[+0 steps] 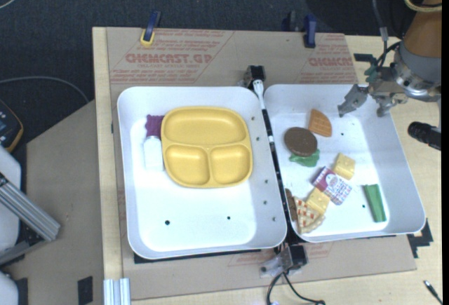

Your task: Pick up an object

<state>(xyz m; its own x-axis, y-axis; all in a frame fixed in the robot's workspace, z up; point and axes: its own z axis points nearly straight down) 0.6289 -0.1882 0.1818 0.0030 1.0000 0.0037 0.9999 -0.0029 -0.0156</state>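
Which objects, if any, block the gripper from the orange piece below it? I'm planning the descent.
Nothing visible does. The gripper hangs open over the right bin's upper part, and the orange piece lies down-left of it on bare bin floor. The brown disc, nearest, sits beyond the piece.

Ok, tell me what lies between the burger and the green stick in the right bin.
In the camera view, the yellow block lies between the burger and green stick.
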